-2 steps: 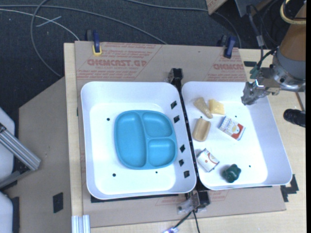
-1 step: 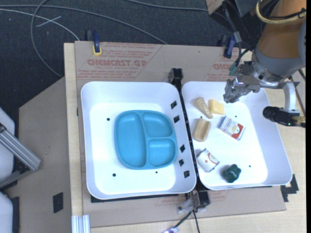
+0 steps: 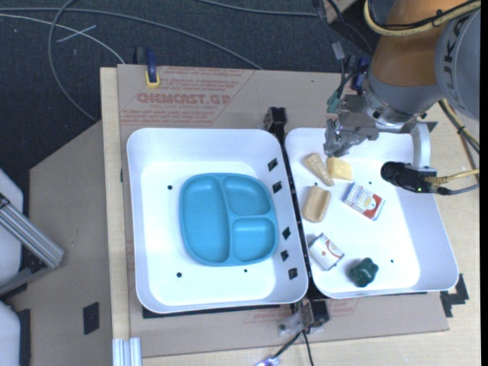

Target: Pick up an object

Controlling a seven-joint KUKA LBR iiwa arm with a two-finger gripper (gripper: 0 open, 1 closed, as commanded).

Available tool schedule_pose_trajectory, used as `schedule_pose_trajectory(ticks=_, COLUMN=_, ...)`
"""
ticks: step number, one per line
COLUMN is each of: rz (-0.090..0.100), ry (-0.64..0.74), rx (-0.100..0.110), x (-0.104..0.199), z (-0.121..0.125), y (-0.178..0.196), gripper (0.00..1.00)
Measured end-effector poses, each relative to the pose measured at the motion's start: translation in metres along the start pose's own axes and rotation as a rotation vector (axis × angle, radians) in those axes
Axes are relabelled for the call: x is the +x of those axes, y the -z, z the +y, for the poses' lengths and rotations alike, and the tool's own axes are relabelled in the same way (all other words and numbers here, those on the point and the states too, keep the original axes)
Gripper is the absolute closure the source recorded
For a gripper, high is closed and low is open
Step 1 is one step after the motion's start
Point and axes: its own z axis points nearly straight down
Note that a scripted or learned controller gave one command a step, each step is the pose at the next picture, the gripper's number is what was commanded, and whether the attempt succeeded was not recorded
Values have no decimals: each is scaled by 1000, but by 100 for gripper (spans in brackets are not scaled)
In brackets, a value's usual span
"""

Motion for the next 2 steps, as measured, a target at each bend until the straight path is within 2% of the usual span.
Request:
schedule_pose_trajectory(ticks=1, rz=0, ry=0, rx=5, x=57, z=0, y=-8, gripper=100)
schedule_pose_trajectory(ticks=2, rz=-1, ry=-1, rx=0, x=109, z=20, y=-10, gripper=100)
